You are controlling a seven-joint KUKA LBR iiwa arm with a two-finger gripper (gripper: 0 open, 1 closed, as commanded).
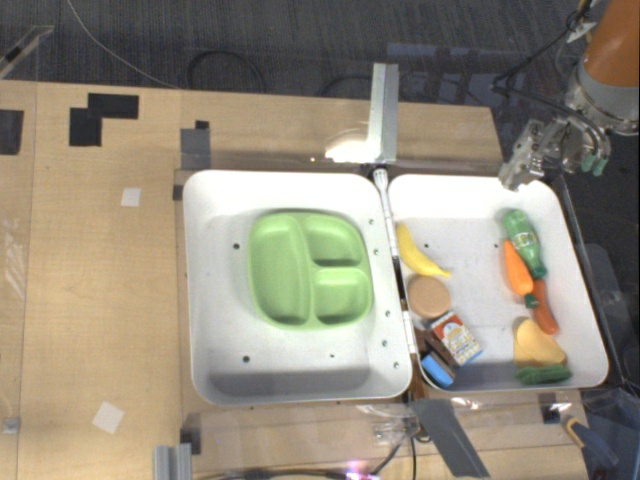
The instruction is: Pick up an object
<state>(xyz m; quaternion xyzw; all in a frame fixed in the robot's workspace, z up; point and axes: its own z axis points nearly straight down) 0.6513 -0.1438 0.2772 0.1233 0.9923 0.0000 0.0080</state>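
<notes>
Wooden bench (90, 298) with two white bins (215, 368) side by side

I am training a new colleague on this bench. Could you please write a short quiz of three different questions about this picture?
1. True or false: the green tray lies in the left bin.
2. Which item lies closest to the divider in the right bin? A) banana B) carrot C) green bottle
3. Fill in: the gripper hovers over the right bin's far ____ corner.

Key: 1 true; 2 A; 3 right.
</notes>
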